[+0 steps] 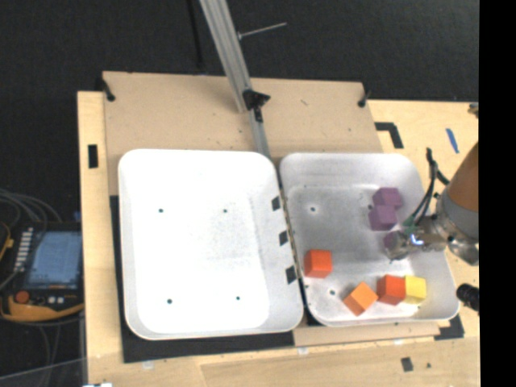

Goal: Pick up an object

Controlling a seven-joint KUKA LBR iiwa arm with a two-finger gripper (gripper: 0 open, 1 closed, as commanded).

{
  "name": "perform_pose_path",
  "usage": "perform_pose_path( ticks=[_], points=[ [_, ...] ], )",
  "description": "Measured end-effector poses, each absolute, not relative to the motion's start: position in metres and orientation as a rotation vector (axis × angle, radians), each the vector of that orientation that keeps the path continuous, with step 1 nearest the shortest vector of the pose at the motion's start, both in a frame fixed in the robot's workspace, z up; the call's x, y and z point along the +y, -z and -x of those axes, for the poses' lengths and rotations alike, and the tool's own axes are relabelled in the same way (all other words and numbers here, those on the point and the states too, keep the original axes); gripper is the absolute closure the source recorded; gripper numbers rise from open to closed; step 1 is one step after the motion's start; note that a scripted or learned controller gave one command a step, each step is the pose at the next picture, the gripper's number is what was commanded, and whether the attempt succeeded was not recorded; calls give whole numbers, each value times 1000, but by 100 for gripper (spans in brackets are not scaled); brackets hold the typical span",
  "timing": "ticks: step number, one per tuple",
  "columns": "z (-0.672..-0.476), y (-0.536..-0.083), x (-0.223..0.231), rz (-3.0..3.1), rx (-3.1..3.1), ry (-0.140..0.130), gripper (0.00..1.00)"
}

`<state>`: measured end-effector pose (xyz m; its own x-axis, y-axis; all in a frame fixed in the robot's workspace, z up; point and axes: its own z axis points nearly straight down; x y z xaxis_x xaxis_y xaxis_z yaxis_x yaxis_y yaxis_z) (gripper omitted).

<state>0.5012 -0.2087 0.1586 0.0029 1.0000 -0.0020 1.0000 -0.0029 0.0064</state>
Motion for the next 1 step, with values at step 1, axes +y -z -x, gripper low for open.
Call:
perform_pose_path(
  ticks=[1],
  points=[
    [-513,-215,-209,-2212,2220,-5,100]
  ],
)
